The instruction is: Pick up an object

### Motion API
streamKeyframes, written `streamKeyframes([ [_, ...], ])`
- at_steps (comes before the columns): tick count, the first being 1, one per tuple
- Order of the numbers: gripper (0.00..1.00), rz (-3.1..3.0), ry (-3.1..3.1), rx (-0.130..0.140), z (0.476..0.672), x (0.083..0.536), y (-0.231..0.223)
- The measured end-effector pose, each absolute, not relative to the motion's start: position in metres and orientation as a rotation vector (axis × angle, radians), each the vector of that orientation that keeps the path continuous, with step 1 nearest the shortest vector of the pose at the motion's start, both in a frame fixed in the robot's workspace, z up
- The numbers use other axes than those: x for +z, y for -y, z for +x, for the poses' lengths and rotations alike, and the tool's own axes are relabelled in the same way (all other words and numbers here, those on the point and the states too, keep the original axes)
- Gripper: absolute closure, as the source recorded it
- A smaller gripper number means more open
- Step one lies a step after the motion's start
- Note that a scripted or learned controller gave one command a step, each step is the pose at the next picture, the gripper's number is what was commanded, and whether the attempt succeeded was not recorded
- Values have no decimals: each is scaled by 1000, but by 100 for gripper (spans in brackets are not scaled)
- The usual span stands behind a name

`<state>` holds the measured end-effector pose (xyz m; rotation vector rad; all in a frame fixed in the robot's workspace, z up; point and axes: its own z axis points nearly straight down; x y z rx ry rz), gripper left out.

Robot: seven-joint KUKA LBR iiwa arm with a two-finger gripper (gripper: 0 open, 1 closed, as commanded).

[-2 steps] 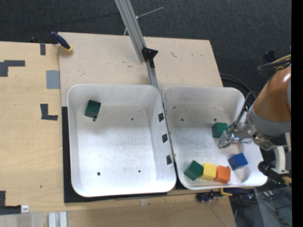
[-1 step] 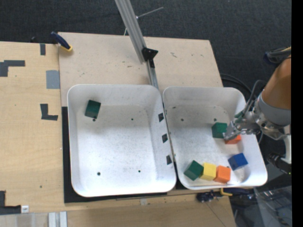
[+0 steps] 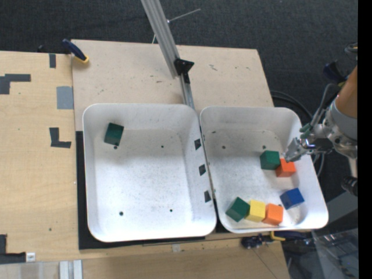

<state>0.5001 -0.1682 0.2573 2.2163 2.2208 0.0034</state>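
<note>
**Desk:** White plastic, 2 bins side by side; what did the frame show?

**Photographer:** A grey arm reached in from the right, and its gripper (image 3: pixel 292 151) was low over the right bin (image 3: pixel 244 116), near that bin's right wall. Its tip sat just beside 2 cubes, a green cube (image 3: pixel 269 159) and an orange cube (image 3: pixel 285 168), which touched each other.

**Desk:** Was it holding 1 of them?

**Photographer:** Nothing was visibly between the fingers. Whether the jaws were spread or pressed together, I could not tell; the tip was too small and blurred.

**Desk:** Other targets?

**Photographer:** A blue cube (image 3: pixel 292 197) lay nearer the front right corner. Along the front wall ran a row of 3, touching: a dark green cube (image 3: pixel 238 208), a yellow cube (image 3: pixel 256 210) and a second orange cube (image 3: pixel 274 213). A lone green cube (image 3: pixel 114 133) sat in the left bin (image 3: pixel 139 230), well apart from the arm.

**Desk:** Why that spot?

**Photographer:** My reading: the green and orange pair was the closest reach. Being pressed together, they left little room for a finger between them, so a clean grasp looked doubtful.
</note>
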Motion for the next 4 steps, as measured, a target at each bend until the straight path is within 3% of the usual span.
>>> streamKeyframes([
  [4, 100, 2215, -2231, -1, 525, 240, -61],
])
